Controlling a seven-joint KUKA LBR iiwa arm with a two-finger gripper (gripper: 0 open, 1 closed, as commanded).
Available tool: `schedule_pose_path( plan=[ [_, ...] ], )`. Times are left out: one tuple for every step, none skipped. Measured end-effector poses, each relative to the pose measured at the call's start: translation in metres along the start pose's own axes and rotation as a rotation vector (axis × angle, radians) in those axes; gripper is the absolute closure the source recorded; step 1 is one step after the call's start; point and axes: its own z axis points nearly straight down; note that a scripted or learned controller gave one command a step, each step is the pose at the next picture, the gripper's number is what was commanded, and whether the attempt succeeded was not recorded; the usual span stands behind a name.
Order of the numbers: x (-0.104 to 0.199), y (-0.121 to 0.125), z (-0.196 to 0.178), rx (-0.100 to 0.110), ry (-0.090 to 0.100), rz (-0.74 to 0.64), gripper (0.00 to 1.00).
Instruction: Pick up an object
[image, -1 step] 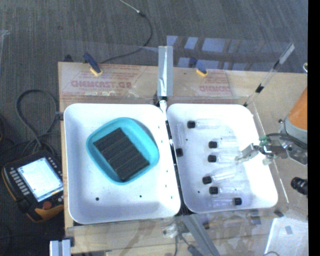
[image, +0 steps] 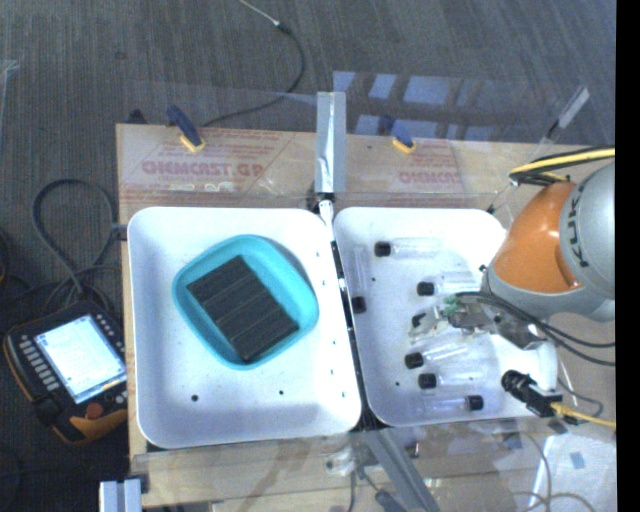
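Observation:
The right bin (image: 480, 225) holds several clear tubes with black caps. One tube (image: 408, 246) lies near the far wall, another (image: 443, 354) near the middle, and a third (image: 452, 404) by the near wall. My gripper (image: 452, 312) is low over the right bin's middle, in among the tubes, with the grey and orange arm (image: 545, 250) reaching in from the right. Glare and the wrist hide its tips. In the left bin (image: 150, 400) a blue dish (image: 245, 300) holds a black ribbed block (image: 243, 308).
A metal post (image: 330, 140) stands behind the seam between the bins. A teach pendant (image: 70, 365) and cables lie on the floor to the left. The bench board (image: 230, 165) runs behind both bins, with clamps on it.

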Motion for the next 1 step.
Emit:
schedule_pose_path(
  plan=[
    [-0.0271,0.0682,0.0032,-0.01,-0.009,-0.316,0.0]
  ],
)
